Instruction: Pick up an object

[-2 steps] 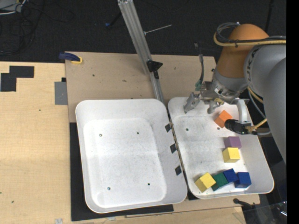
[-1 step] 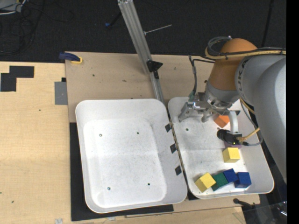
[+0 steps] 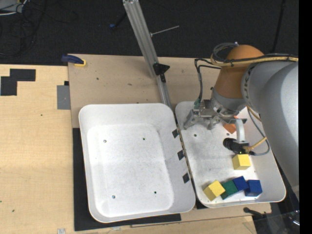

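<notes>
You have not yet completed the pick. No object is off the floor of the right bin (image 3: pixel 195 179), as far as the view shows. The hand (image 3: pixel 201 117) sits over the far end of that bin, near its upper left corner, with nothing visible between its parts.

Hand state: you cannot tell from this view whether it is released or clenched. The metal parts under the wrist are small and seen from above at a slant, and they read as a cluster rather than as two separate members. It appears close to the bin floor, but contact cannot be confirmed.

Candidate objects, all in the right bin and well apart from the hand:
- a yellow block (image 3: pixel 241 161) near the right wall;
- a second yellow block (image 3: pixel 213 189), a green block (image 3: pixel 229 188) and two blue blocks (image 3: pixel 247 185), grouped at the near edge;
- an orange piece (image 3: pixel 229 128) beside the arm, partly hidden.

The left bin (image 3: pixel 92 130) plays no part at present.

Remaining: approach, closure on one object, and lift.
</notes>
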You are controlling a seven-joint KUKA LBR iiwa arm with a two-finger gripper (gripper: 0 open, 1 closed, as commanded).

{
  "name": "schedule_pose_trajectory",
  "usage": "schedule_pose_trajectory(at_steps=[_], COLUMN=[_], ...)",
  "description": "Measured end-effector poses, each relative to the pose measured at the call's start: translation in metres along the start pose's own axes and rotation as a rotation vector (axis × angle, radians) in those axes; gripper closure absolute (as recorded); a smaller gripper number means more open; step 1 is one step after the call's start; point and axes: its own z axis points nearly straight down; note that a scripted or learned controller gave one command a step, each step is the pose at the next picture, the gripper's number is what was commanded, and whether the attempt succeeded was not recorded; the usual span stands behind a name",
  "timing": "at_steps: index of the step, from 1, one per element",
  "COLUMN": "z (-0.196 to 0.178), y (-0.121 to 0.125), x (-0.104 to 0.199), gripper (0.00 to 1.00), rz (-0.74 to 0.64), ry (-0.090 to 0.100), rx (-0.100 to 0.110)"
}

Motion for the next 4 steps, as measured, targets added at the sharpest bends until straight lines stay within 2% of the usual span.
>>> schedule_pose_trajectory(at_steps=[1,2,3,4], z=[-0.01,-0.074,-0.131,-0.17], y=[0.0,0.002,-0.005,-0.004], x=[-0.001,-0.004,-0.012,-0.014], gripper=[1.0,1.0,1.0,1.0], rz=[0.003,0.006,0.006,0.004], ry=[0.001,0.0,-0.001,0.0], rx=[0.001,-0.007,-0.006,-0.006])
